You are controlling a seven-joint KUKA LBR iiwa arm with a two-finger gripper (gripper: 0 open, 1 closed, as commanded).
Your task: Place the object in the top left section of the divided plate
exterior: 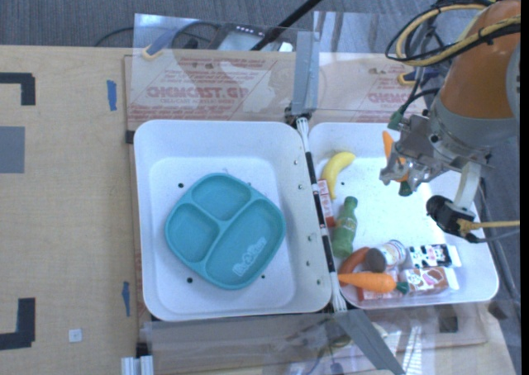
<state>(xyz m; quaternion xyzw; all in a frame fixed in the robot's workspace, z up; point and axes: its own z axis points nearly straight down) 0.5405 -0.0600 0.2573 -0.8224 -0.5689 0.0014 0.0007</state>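
A teal divided plate point(225, 230) lies in the left bin point(157, 150), with a small section at its top, another at its left and a large one at its lower right; nothing lies on it. My gripper point(403, 173) hangs over the upper middle of the right bin point(488, 278), right of a yellow banana point(337, 168). Small orange bits show at the gripper, and I cannot make out what they are. A green bottle point(344, 226) lies below the banana, beside the wall between the bins.
Along the right bin's front edge lie a carrot point(369, 281), a red-brown piece point(355, 259), a clear jar point(395, 251), a black-and-white carton point(431, 255) and a flat packet point(427, 280). Cables and the orange arm band point(483, 76) sit at the upper right.
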